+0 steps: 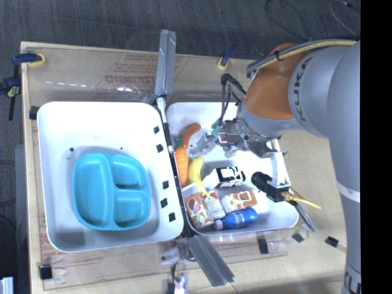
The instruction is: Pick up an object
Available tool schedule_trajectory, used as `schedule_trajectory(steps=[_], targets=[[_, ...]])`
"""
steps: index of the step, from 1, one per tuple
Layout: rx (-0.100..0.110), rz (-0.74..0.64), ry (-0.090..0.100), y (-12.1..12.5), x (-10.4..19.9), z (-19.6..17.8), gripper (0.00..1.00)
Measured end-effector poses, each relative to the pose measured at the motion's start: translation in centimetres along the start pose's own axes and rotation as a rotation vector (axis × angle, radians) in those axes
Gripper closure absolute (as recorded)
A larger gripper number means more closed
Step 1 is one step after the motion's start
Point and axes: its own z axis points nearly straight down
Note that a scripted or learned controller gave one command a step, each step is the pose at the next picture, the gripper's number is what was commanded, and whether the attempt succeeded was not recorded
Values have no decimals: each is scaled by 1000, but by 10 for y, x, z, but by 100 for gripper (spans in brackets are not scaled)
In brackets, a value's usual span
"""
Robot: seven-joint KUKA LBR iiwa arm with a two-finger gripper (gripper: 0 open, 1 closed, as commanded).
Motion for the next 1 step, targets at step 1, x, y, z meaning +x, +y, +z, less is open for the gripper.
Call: schedule_trajectory(steps=[1], targets=[[-6, -70, -12, -1, -3, 105, 0]])
